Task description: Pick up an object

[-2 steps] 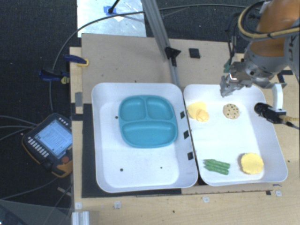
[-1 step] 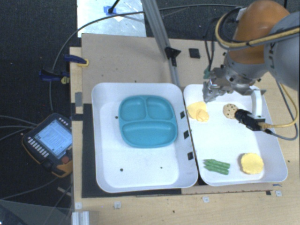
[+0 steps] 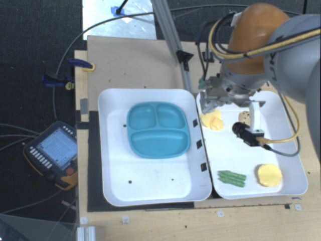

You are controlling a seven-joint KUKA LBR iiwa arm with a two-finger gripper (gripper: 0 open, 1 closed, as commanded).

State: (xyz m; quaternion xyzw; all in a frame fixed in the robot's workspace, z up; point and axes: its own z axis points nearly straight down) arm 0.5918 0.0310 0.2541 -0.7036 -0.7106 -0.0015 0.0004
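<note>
In the right bin (image 3: 251, 185) lie a crumpled yellow piece (image 3: 213, 120) near the far left corner, a green bean bundle (image 3: 231, 177) toward the front, a round yellow disc (image 3: 269, 174) at the front right, and a small tan cookie (image 3: 244, 117) by the arm. My gripper (image 3: 209, 104) reaches down at the far left of that bin, right above the crumpled yellow piece. Its fingertips are hidden behind the wrist body. The arm's grey link and orange band (image 3: 253, 29) hang over the far side of the bin.
The left bin (image 3: 115, 174) holds a blue divided plate (image 3: 158, 129). A grey pole (image 3: 168, 29) slants down to the gap between the bins. A black cable plug (image 3: 246, 133) hangs from the wrist over the right bin. A teach pendant (image 3: 52, 152) lies left of the bench.
</note>
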